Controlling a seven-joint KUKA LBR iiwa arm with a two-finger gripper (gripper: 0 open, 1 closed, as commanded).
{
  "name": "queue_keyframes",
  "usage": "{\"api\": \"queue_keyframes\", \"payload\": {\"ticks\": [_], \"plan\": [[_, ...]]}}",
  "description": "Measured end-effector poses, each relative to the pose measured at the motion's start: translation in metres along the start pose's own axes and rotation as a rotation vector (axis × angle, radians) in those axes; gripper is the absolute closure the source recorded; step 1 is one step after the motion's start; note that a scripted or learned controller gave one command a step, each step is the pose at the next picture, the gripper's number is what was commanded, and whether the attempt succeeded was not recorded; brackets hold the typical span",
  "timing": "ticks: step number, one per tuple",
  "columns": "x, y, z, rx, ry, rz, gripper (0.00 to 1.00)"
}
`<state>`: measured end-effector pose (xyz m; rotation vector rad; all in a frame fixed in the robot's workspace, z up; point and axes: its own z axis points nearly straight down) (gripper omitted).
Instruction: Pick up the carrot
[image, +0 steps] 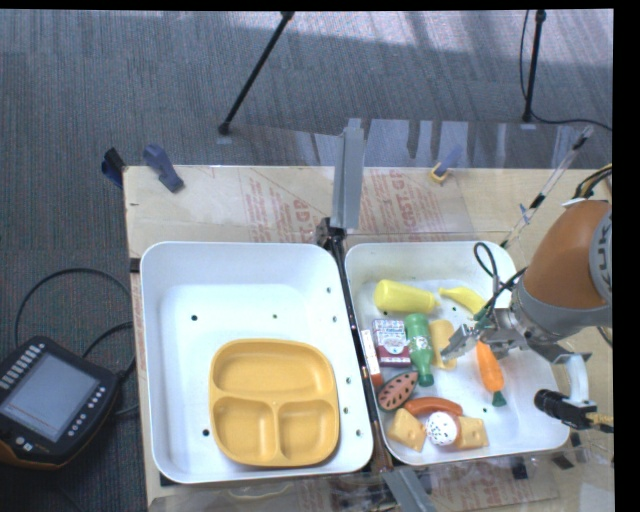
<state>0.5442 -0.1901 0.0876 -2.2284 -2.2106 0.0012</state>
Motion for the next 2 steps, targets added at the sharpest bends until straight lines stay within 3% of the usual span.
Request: {"api": "queue_keyframes", "payload": {"ticks": [1,2], "plan": [[0.000,0.000,-0.009,0.002,0.003,0.005,1.00],[0.007,-0.007,-0.110,-0.007,-0.003,-0.224,1.00]]}}
